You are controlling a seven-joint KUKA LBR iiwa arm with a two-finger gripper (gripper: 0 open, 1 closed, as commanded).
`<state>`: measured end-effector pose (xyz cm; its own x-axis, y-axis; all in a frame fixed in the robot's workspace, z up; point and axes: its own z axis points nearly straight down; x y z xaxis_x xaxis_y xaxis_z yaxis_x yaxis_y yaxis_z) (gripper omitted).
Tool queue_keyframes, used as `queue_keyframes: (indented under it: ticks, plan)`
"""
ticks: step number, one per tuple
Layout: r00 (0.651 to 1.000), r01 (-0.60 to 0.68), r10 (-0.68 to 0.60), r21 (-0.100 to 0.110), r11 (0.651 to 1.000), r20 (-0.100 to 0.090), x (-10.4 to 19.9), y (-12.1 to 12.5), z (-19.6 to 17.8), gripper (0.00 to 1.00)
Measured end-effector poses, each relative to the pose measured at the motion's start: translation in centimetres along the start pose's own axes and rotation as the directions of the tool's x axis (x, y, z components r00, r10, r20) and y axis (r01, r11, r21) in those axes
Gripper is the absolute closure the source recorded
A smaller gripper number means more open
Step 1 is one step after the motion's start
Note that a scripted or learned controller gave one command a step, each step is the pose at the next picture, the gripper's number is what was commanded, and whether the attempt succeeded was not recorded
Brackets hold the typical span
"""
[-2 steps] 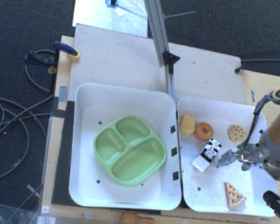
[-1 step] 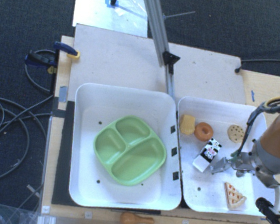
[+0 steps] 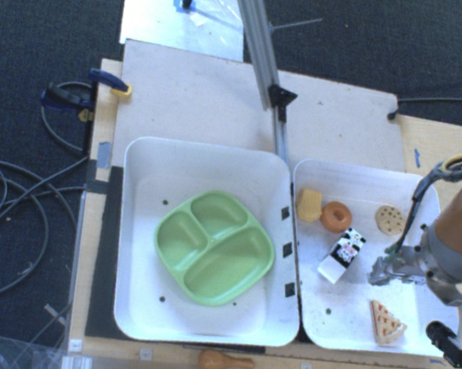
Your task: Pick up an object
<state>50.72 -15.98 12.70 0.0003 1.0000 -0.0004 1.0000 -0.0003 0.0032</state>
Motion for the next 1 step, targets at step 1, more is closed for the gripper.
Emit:
queue_keyframes:
  ticks: [1]
  plan:
    - [1.0,0.007,-0.007,-0.005,1.0,0.002,-0.02,0.7,-6.33,1.0]
